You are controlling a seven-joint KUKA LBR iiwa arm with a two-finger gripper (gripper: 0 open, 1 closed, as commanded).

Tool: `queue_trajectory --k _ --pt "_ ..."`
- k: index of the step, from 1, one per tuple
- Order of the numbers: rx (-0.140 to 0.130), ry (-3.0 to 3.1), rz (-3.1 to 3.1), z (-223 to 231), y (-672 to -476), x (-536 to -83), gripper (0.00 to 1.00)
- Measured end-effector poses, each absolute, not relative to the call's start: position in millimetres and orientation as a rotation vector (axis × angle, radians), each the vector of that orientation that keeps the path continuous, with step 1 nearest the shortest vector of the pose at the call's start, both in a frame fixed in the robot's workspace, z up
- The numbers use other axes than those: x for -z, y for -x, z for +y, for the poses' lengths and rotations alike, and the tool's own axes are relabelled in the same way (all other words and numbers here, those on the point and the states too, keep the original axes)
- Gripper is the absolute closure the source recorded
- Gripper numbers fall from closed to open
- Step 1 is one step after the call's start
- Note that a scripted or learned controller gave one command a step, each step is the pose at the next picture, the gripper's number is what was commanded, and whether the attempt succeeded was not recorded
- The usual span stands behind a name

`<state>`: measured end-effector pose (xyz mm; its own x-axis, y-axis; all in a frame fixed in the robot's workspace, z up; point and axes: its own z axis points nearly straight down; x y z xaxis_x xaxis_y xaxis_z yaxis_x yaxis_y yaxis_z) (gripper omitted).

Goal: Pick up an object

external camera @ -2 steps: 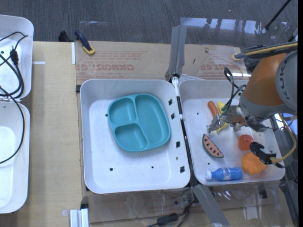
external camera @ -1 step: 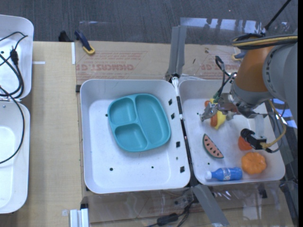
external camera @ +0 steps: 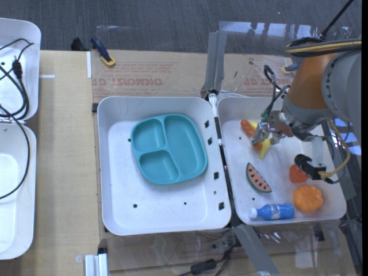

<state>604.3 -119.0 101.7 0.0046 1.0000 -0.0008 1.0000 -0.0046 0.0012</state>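
In the right bin [external camera: 339, 211] my gripper [external camera: 261, 138] hangs low near the back left corner. It is right above a small yellow piece [external camera: 265, 149] and next to an orange carrot-like piece [external camera: 247, 126]. Whether it touches the yellow piece is not visible. A watermelon slice [external camera: 258, 177] lies just in front of the gripper. A blue bottle [external camera: 273, 212] lies on its side at the bin's front edge. An orange fruit [external camera: 308, 198] and a red-orange piece [external camera: 297, 174] sit at the right.
The left bin [external camera: 115, 200] holds a teal divided plate [external camera: 168, 148]. A raised divider [external camera: 221, 154] separates the two bins. White trays with black cables [external camera: 14, 85] stand at the far left. A blue and yellow tool [external camera: 102, 52] lies on the bench behind the bins.
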Motion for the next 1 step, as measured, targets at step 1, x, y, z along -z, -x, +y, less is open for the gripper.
queue_trajectory --k 1 --pt "0.003 -2.218 2.224 -74.3 -609.6 -244.0 1.0"
